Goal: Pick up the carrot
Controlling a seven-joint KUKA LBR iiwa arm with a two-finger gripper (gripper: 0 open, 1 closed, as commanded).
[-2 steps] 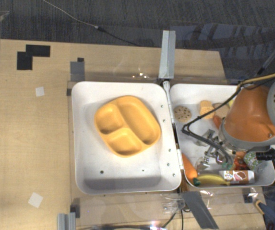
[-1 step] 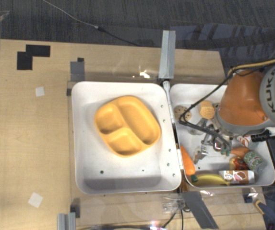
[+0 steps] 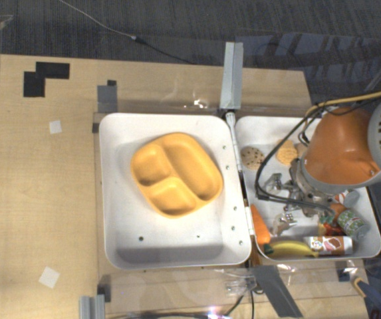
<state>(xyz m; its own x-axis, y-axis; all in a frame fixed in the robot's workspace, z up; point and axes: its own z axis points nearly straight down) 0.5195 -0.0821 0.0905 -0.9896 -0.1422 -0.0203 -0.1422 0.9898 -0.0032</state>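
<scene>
While the carrot (image 3: 260,228) lies untouched against the right bin's (image 3: 375,243) left wall, above the banana (image 3: 290,248), the gripper (image 3: 295,208) hovers just beside it; finger state cannot be told. Grasp and lift remain.

White bins: 2, side by side; left bin (image 3: 110,198), right bin (image 3: 256,128)
Yellow divided plates: 1 (image 3: 175,173), in left bin; 3 compartments
Carrots: 1 (image 3: 260,228), at left wall of right bin
Bananas: 1 (image 3: 290,248), near front wall of right bin
Round cookies/crackers: 2; one dark-speckled (image 3: 251,155), one tan (image 3: 286,153)
Bottles lying flat: 1 (image 3: 333,244)
Arms: 1 (image 3: 340,148)
Other small items under the arm: count cannot be made out
</scene>
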